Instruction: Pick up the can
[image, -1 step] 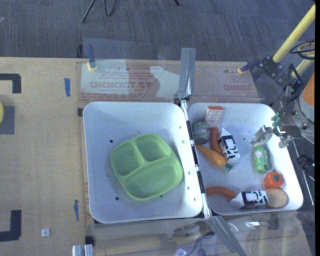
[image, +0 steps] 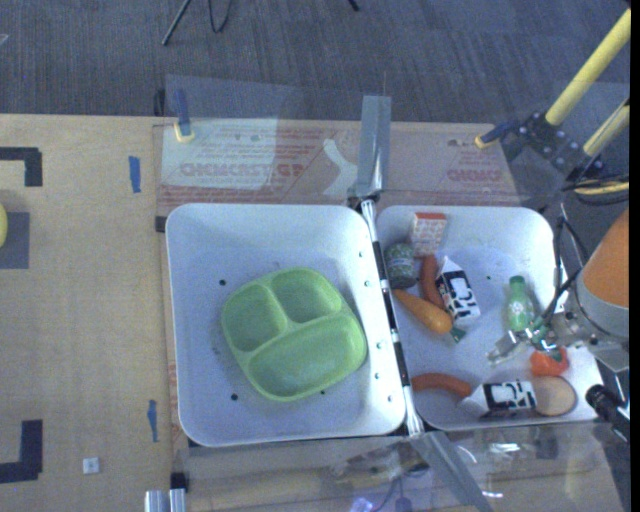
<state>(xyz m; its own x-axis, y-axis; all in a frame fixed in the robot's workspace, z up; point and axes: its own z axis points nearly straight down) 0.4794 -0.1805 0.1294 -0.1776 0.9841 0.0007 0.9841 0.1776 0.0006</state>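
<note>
My gripper (image: 512, 345) hangs low over the right bin (image: 545, 232), close to its right wall, so there is little room on that side; toward the middle divider the floor is crowded too. The left bin (image: 190, 250) has wide bare margins all around a green plate (image: 293, 332) with three wells, which sits tilted near the centre.

The right bin holds the rest: a small box (image: 430, 231) at the top, the can (image: 401, 264) just below and left of it, a sausage (image: 430, 278) beside the can, a carrot (image: 424, 312) under both, and a white pouch (image: 459, 294) touching the sausage. A green bottle (image: 518, 304) stands near my fingers. Along the bottom lie a second sausage (image: 440, 383), another pouch (image: 509, 396) and a pale round thing (image: 558, 397) (I cannot name it). Something orange (image: 548, 362) sits right under my wrist.

My fingers look slightly apart, clamped on nothing. The can lies against the divider, well apart from me, up and to the left across the clutter.
</note>
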